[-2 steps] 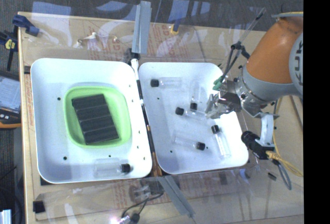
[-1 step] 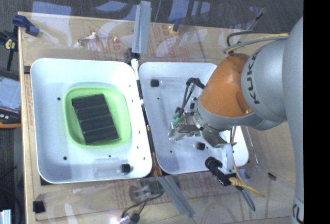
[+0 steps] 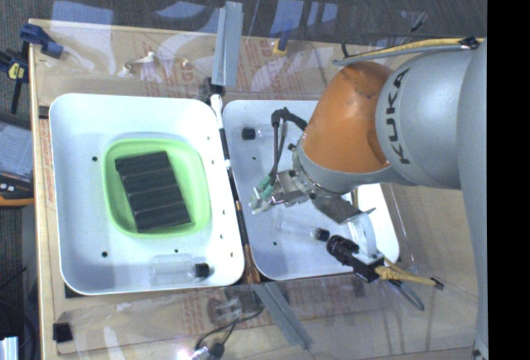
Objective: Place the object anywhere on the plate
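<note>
the kuka arm (image 3: 397, 127) hangs over the right bin (image 3: 248, 259); its grip cannot be told. a dark ridged object (image 3: 152, 190) already lies on the green plate (image 3: 112, 184), left bin (image 3: 74, 184). a blind descent could miss everything.

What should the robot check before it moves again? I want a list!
1. Green plate sits in the left bin: ok.
2. Dark ridged block already lies on the plate, so landing room is tight: not ok.
3. Gripper is over the right bin: ok.
4. Something held in the gripper: cannot tell.
5. Clear bottle with a black cap lies off the plate, near the left bin's front edge: not ok.
</note>
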`<state>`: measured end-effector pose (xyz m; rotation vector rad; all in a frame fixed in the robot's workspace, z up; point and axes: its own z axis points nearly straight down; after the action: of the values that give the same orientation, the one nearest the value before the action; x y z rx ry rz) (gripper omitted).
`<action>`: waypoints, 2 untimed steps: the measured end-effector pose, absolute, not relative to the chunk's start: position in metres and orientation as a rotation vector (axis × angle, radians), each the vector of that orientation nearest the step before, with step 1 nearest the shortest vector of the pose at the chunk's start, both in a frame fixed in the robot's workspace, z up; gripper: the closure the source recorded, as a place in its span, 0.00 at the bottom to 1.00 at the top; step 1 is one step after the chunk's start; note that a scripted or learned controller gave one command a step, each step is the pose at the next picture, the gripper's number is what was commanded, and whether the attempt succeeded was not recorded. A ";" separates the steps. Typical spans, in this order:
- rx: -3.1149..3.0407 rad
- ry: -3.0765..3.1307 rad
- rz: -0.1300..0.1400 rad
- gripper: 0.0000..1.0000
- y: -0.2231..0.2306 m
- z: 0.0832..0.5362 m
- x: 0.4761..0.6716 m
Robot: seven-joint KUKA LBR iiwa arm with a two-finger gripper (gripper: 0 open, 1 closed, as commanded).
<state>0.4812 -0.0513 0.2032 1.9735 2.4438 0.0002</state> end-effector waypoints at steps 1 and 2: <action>1.975 2.442 0.000 0.00 -0.052 0.203 0.481; 1.955 2.462 -0.002 0.00 -0.084 0.191 0.504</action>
<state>0.5041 -0.0838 0.1907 1.9553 2.4616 -0.0023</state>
